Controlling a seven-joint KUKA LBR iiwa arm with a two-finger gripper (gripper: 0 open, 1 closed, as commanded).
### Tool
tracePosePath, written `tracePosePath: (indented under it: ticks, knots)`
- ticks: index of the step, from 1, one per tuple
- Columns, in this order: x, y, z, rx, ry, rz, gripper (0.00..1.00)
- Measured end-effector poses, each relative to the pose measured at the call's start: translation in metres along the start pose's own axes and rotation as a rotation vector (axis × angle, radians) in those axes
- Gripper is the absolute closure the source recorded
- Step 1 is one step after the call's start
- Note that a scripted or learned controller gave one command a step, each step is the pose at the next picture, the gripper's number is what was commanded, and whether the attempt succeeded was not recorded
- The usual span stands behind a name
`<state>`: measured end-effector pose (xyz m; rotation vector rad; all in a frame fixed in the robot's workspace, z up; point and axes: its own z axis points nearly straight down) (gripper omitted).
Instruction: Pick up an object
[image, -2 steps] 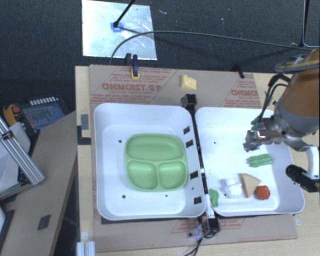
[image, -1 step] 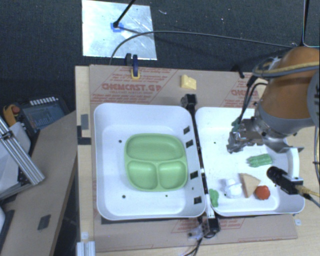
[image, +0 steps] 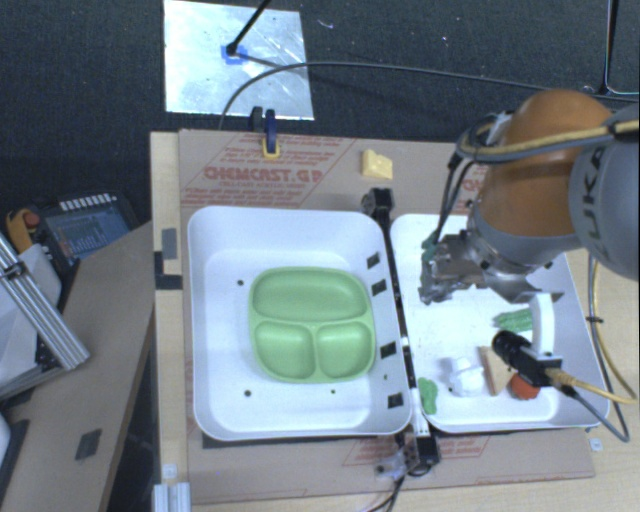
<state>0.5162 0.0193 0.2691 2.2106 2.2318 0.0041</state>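
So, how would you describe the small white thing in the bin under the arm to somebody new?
Take the bin without the green plate, the one under the grey and orange arm. Along its near edge lie some small things; the white lump sits between a green piece and a wooden stick. It is the only white one among them.

The arm (image: 545, 170) covers much of the right bin (image: 450, 335).

Two bins (image: 220, 330) (image: 440, 340) — one green tray (image: 305, 325), two green bits (image: 515, 320) (image: 428, 393), one white lump (image: 463, 377).
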Motion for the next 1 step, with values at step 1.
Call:
tracePosePath:
  ticks: [1]
  knots:
    - [0.0526,0.0082,0.0142,0.001,0.000,0.000,1.00]
